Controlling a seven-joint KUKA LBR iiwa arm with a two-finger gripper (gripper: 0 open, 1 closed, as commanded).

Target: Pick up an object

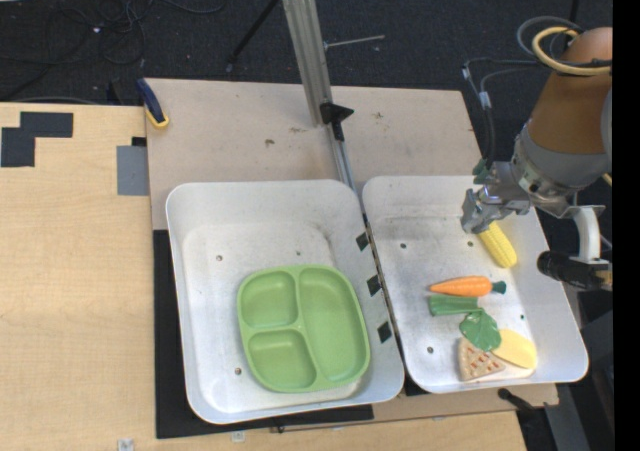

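Currently the hand (484, 214) sits low in the right bin (420, 359), touching the upper end of the yellow corn (499, 245). Cannot tell its state. Carrot (462, 287) lies near, below.

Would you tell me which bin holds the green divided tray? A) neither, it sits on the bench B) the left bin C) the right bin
B: the green divided tray lies flat in the left bin, while the toy foods, such as the carrot, lie in the right bin.
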